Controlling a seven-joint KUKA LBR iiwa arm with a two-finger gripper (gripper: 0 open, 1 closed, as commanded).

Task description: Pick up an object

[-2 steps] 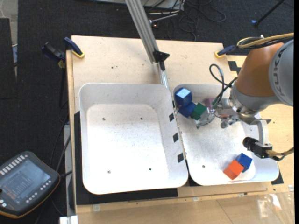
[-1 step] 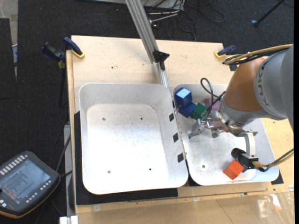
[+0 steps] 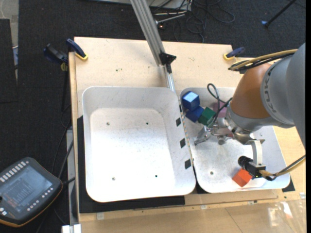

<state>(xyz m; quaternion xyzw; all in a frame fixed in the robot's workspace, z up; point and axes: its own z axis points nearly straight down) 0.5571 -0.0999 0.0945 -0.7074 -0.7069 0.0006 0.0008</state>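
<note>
The grey robot arm with the orange band is reaching in from the right and is leaning over the right shallow white bin. Its two-finger metal gripper is hanging low, close to the floor of that bin. I think it is sitting this low because it is trying for one of the toys there.

The toys are all lying in the right bin. A light blue cube is sitting at the far corner, close to the wall between the two bins. A darker blue block is touching it on the near side. A green block is sitting just beside the darker blue one. These three are bunching up together, and the gripper is hanging just in front of the green block. An orange block is lying by itself at the near edge of the bin, well apart from the others.

I cannot tell if the gripper is open or closed, because the arm is covering part of it. Nothing is showing inside it, so I am not saying it is holding anything.

The left shallow white bin is sitting right next to the other one on the pale wooden bench.

The pick-up is looking not yet done. The bunched blocks may be tricky, because grabbing one could push its neighbours.
</note>
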